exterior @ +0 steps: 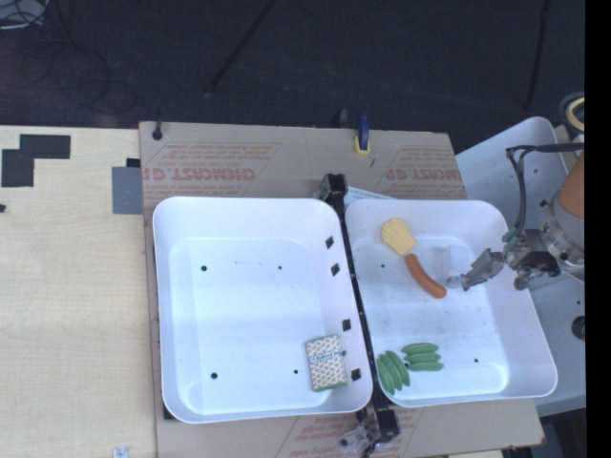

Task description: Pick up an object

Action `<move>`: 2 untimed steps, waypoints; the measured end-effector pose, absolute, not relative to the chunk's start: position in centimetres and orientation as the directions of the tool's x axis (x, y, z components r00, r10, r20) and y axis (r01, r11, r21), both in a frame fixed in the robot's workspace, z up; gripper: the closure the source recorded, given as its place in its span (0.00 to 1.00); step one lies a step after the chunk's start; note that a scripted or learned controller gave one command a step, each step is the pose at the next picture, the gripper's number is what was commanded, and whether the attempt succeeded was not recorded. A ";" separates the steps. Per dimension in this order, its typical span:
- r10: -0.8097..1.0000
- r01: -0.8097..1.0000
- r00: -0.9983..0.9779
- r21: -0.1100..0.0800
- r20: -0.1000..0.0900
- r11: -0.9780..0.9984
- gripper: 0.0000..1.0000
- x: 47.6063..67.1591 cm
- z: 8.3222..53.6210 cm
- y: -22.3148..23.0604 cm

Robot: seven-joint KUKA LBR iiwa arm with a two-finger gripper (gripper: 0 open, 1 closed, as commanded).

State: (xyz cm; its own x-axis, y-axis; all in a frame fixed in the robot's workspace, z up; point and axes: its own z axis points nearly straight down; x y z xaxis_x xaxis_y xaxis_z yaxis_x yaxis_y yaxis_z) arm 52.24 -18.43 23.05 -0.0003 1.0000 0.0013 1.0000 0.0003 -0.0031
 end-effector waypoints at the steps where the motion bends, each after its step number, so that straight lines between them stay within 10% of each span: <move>1: 1.000 1.000 0.004 0.016 -0.008 -0.003 0.00 47.5 42.9 -21.7; 2: 1.000 1.000 0.000 -0.002 -0.001 0.000 1.00 47.6 42.9 -21.5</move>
State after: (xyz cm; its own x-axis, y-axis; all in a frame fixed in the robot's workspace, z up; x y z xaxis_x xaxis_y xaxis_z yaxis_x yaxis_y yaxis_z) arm 47.62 -21.48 42.90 -0.0002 1.0000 -0.0009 1.0000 0.0002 -0.0019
